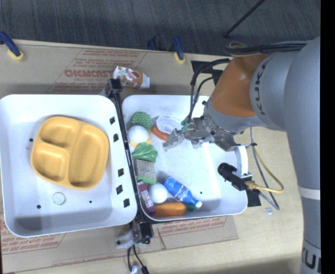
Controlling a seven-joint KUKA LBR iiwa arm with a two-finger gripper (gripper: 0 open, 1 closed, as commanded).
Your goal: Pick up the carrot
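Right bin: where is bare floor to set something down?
Bare floor in the right bin lies between the bottle and the right wall, below the gripper. The left side is crowded, from the green ball down to the carrot.

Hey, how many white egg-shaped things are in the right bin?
2: one egg near the bin's left wall beside the green items, another near the front by the blue bottle. More may be hidden.

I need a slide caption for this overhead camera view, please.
KUKA arm's gripper hovers over the cluttered right bin; carrot lies at its near edge, yellow tray in the left bin.
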